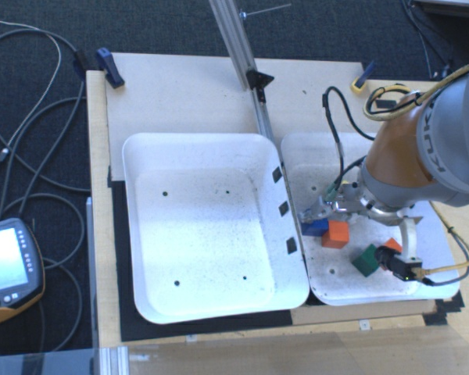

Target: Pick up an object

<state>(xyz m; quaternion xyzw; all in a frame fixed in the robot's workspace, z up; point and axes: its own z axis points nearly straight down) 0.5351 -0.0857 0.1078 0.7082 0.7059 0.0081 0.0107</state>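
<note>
Orange block (335,234), rigid and probably light, lies beside the blue block (316,227); grip its flat sides. End effector (334,204) state: cannot tell.

Blocks (335,234) crowded beside bin wall (291,223)

You can read only one marking: dark capital letters, seemingly "KU", the start of a brand name, running along the grey robot arm (453,139) beside its orange band at the right.
</note>
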